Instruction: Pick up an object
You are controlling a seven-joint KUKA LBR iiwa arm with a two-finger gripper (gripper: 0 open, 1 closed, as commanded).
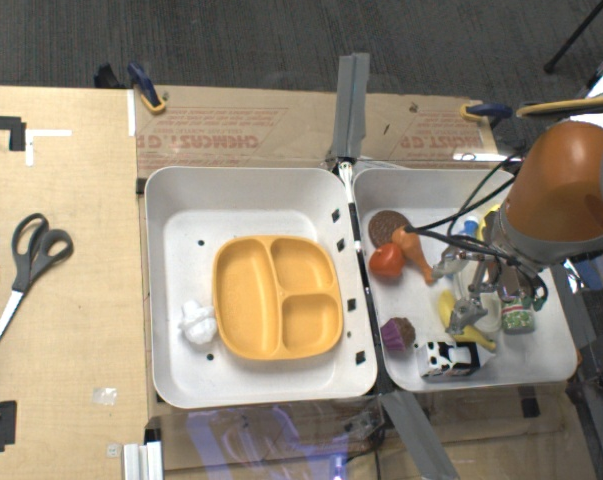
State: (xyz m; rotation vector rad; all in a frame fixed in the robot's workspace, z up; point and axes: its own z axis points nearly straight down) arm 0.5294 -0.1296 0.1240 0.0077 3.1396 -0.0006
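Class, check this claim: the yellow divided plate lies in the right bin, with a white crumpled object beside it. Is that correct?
Not quite. The camera view shows the yellow divided plate in the left bin, not the right. The white crumpled object does lie beside it.

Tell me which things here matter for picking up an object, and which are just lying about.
For the job:
pincer, low in the right bin
banana beneath it
tomato
carrot
brown disc
purple cup
black-and-white toy
green-labelled carton

Lying about:
yellow plate and white wad in the left bin
scissors on the bench
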